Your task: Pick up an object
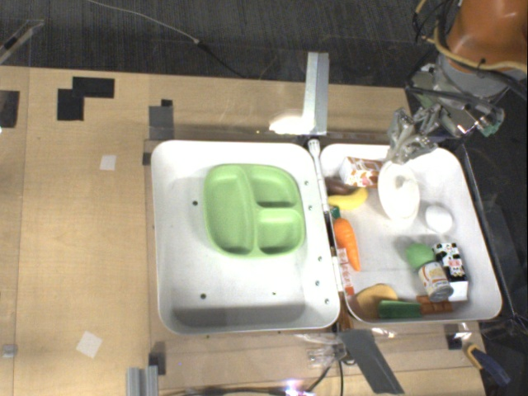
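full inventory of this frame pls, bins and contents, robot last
bins: 2, white, side by side on bench
divided tray: 1, green, left bin
cup: 1, white, right bin, top centre
banana: 1, yellow, right bin, left side
carrot: 1, orange, right bin, left edge
can: 1, printed label, right bin, lower right
green block: 1, right bin, bottom edge
arm: 1, orange and grey, top right
pincer: 1, above cup, at right bin's top rim

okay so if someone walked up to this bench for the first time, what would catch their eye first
Probably the green divided tray, lying alone in the left bin. Next, the clutter in the right bin: an orange carrot by the divider, a banana above it, and a white cup. The gripper hangs over that bin's top edge, just above the cup.
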